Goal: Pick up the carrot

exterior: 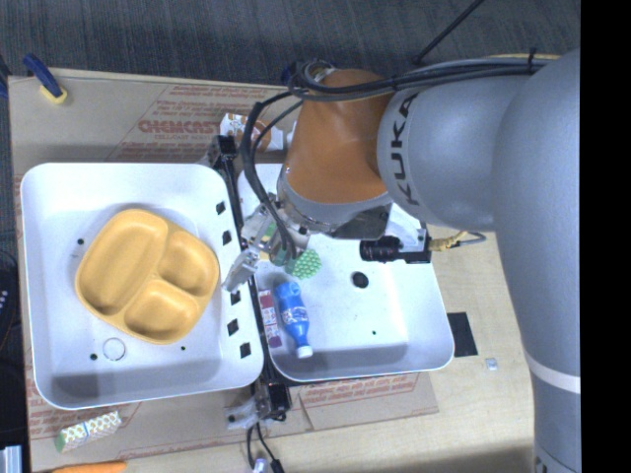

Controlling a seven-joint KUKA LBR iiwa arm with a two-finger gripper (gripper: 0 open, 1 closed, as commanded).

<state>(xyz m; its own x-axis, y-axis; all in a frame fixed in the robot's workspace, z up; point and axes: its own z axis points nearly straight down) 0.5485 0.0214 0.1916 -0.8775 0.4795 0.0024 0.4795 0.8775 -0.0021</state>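
Cardboard-covered bench (158, 116) w/ dark carpet (148, 13) behind; arm's jaws over right bin (424, 338), state unclear.

"KUKA" lettering on grey arm (399, 156), faint red print on cardboard sheet (173, 121), unreadable

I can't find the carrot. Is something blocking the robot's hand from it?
Hard to tell which thing is the carrot. The gripper hangs over the right bin, beside a green item and a blue bottle. An orange sliver at the bottom edge might be it; if so, the left bin lies between.
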